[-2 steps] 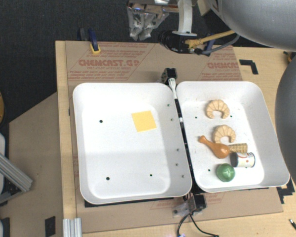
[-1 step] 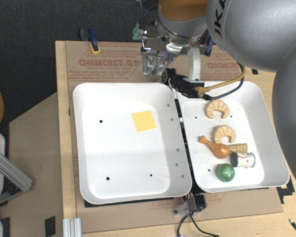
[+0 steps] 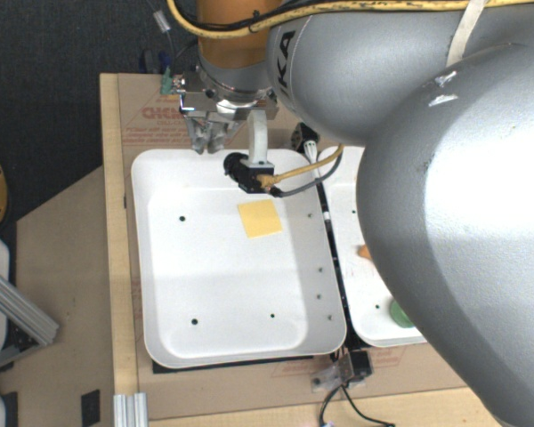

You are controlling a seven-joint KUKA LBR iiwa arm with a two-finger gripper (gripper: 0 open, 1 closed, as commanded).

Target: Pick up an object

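A flat yellow square [image 3: 261,218] lies in the upper middle of the left white bin [image 3: 160,265]. My gripper [image 3: 230,149] hangs over the bin's far rim, up and to the left of the square and apart from it. Its fingers stand open with nothing between them. A black fitting with a tan cable [image 3: 249,176] sits just below the gripper, close to the square's top edge.
The grey arm covers most of the right bin [image 3: 365,327]. A green object [image 3: 399,311] and a small orange one [image 3: 363,252] peek out from under the arm there. Brown board surrounds both bins, and aluminium framing [image 3: 18,314] lies at the left.
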